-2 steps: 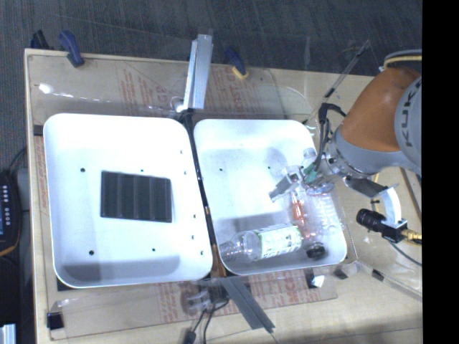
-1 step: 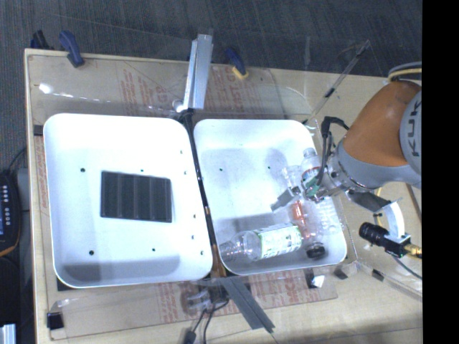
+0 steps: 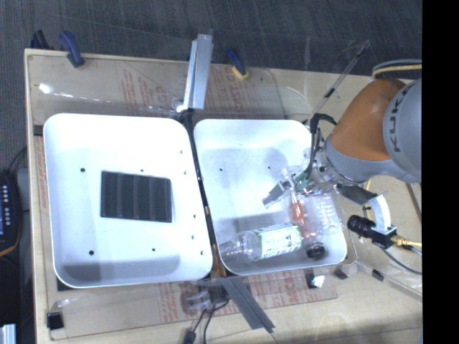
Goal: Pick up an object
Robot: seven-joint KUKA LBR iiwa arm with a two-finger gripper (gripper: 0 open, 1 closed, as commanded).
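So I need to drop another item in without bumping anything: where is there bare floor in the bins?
Right bin: its far-left part, above the plastic bottle. It is crowded near the gripper. Left bin: bare floor rings the dark grille.

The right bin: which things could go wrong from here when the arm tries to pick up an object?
1. The clear bottle is transparent and round, lying on its side, so it may roll or slip away.
2. The gripper works near the right bin's far right wall, among crowded clear items, so it may strike the wall or catch two things.
3. The black tray looks flat and hard to grip.
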